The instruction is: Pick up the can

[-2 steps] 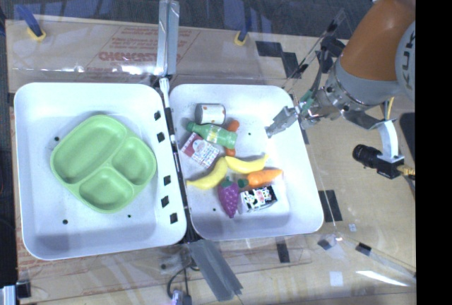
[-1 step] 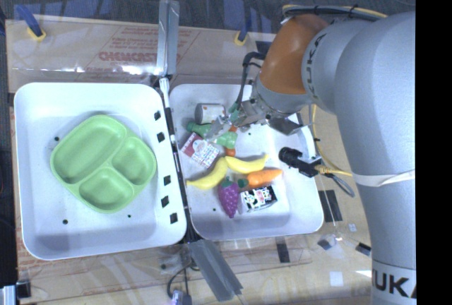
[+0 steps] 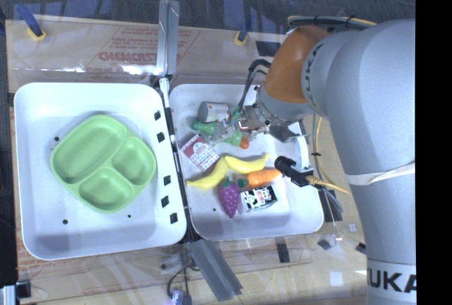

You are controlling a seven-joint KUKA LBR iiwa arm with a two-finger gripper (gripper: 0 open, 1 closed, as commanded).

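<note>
The can [image 3: 211,111] is a small grey tin lying on its side near the back left of the right bin [image 3: 305,220]. My gripper [image 3: 241,123] hangs low in that bin, just to the right of the can and close to it. A green object [image 3: 205,127] lies directly in front of the can, between it and the gripper's tip. The grey wrist with its orange band [image 3: 289,74] covers the bin's back right corner.
In the right bin lie a red-and-white packet [image 3: 200,152], a banana [image 3: 227,168], a carrot [image 3: 263,176], purple grapes [image 3: 229,198] and a black-and-white carton [image 3: 260,198]. A green divided plate [image 3: 104,162] sits in the left bin [image 3: 42,226].
</note>
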